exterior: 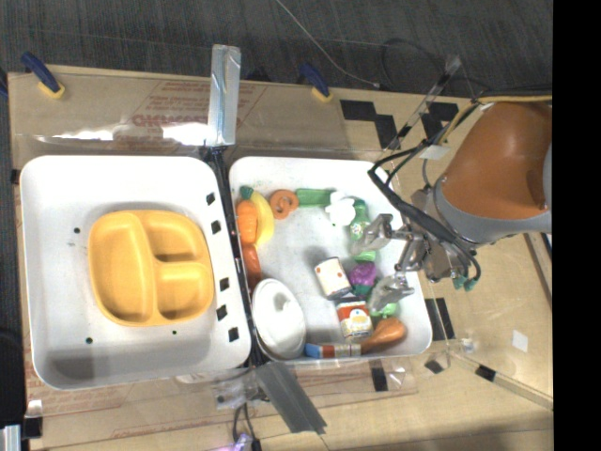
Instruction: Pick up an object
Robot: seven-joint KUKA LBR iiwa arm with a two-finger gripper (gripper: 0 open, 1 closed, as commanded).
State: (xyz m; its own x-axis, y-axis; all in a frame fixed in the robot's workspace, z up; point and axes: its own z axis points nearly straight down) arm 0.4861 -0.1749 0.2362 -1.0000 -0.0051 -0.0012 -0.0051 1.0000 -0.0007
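My gripper [383,263] hangs low over the right side of the right bin [300,172], open, with one finger [377,230] toward the back and the other toward the front. A purple toy [362,275] lies just left of the gap between them, not held. Beside it sits a small white and red box [331,277]. In front are a small can [354,319] and an orange carrot [383,334]. A green and white piece [349,212] lies behind the gripper.
A white bowl [278,316] sits at the right bin's front left. An orange and a banana [252,220] lie along its left wall, with a green piece [313,197] behind. The left bin [56,186] holds a yellow divided tray [150,266].
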